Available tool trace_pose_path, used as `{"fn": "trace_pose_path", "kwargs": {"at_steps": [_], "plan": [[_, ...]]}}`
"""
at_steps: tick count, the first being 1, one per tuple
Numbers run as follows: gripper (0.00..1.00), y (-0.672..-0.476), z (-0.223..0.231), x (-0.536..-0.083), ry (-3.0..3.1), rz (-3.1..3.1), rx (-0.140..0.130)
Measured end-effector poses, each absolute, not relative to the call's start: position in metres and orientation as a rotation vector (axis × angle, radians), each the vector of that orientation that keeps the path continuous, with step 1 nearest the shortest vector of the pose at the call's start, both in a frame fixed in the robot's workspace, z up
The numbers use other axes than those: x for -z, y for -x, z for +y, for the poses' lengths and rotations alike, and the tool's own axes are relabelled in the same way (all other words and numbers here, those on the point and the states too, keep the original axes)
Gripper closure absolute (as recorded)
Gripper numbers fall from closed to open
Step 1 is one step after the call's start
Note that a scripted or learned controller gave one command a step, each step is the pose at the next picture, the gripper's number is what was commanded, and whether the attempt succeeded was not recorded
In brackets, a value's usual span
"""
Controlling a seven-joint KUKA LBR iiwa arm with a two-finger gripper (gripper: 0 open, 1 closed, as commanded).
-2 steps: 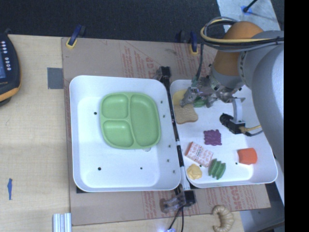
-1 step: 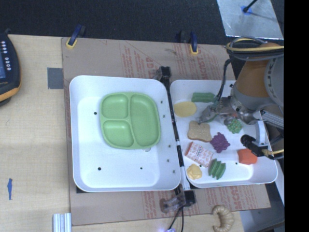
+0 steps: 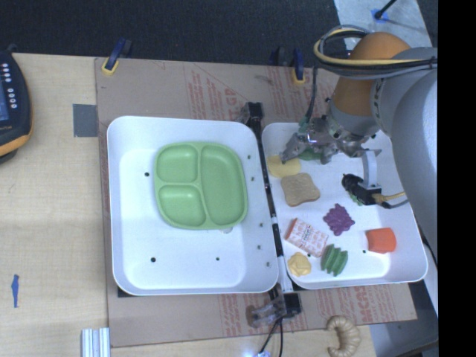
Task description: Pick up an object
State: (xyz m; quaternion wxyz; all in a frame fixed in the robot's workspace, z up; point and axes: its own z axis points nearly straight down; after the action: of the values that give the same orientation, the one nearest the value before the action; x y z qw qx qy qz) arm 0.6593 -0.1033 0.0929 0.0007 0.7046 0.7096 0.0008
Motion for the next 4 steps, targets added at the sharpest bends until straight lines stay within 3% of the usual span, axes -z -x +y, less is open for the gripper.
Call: {"fn": "trace_pose_path", "kwargs": {"at_steps": [1,2,3,4], "plan": [[0.0,-0.589,-0.1,-0.091,-2.222,2.23,0.01],[0.0,-0.604,-0.095,-0.092,-2.216,2.228,0.003],[0.0,-0.556,-0.096,-0.091,-2.223,2.23,0.009],[1.0,-0.558,-0.097,-0.102,-2.219,2.23,0.008]]}}
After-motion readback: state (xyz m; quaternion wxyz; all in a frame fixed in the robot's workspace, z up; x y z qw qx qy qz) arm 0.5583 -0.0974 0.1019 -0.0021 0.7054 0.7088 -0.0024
